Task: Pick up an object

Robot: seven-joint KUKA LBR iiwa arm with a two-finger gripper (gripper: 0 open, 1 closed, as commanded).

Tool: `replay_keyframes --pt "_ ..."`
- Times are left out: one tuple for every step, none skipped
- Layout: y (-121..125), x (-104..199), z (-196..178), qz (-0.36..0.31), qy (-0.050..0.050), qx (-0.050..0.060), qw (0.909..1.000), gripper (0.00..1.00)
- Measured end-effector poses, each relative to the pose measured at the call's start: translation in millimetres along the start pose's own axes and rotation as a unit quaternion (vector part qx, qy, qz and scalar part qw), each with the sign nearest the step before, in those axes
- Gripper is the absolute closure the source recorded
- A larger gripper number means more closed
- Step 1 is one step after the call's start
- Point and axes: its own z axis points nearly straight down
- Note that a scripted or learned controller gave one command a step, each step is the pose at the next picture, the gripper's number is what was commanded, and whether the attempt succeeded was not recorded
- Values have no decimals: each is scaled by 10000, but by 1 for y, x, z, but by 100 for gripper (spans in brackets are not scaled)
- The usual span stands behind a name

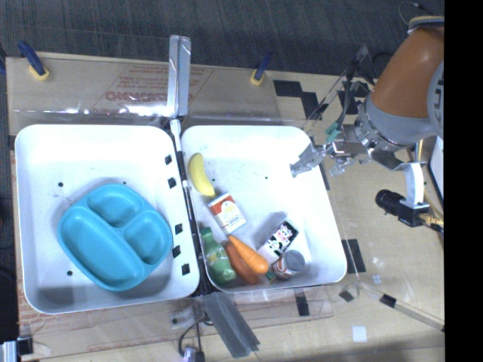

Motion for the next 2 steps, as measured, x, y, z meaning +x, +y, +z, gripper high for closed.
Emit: replay_keyframes --pt "-72 38 124 -306 5 8 9995 0" --pt "-64 8 169 -330 -22 -115 9994 0"
